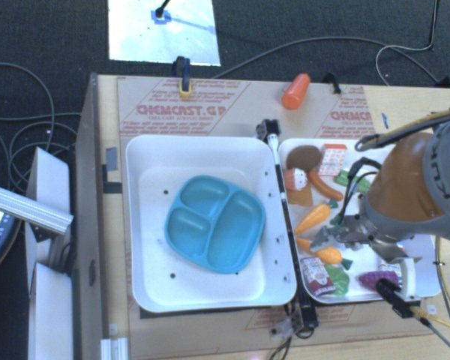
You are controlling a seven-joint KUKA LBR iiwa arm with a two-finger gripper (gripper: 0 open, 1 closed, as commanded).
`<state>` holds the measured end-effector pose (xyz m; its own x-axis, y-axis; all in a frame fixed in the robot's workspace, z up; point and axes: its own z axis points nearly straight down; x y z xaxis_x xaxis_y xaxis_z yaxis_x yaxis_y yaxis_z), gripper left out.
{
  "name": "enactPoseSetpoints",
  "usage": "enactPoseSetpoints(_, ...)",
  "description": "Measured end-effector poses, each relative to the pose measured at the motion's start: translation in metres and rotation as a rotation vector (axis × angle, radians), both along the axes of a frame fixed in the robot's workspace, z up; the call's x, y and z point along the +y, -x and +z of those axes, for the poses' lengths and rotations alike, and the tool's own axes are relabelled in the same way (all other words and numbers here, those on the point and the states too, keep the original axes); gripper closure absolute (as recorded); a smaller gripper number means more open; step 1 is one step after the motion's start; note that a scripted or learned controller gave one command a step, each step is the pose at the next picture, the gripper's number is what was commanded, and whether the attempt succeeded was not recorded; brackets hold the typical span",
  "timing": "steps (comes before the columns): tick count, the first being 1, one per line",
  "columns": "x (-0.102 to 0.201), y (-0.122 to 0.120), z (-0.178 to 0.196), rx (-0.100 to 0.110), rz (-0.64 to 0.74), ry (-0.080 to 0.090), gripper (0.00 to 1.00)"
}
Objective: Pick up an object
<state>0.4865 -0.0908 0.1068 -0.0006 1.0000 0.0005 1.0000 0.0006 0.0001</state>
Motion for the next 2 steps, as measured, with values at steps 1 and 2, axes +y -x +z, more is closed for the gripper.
enactPoseSetpoints(1,-0.008,0.0,-0.023,0.0,0.0,0.0,0.0)
enactPoseSetpoints(2,-0.007,-0.001,-0.012,-0.003,0.002,-0.001,1.0)
